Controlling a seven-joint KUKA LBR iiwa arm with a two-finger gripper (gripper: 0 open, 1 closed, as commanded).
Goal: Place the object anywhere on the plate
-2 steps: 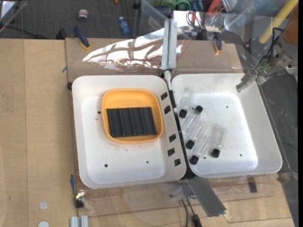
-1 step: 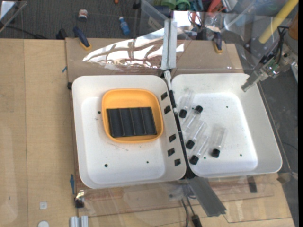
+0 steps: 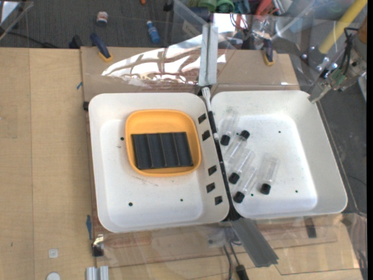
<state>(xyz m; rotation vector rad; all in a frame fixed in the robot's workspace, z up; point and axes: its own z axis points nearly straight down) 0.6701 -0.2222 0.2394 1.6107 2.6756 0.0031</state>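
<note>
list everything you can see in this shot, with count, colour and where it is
white bins: 2, white, side by side on the bench
plate: 1, orange, in the left bin
ridged block: 1, black, lying on the plate
clear vials with black caps: about 5, transparent, scattered in the right bin's left half
clear tub of toys: 1, mixed colours, behind the bins
clamps: 2, blue and orange, at the bench's back edge
arm: part of it, at the upper right, above the right bin's far corner

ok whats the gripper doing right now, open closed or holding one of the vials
Gripper: at the far right corner of the right bin; open or closed cannot be told. No vial visibly held; the clear vials lie in that bin.
</note>
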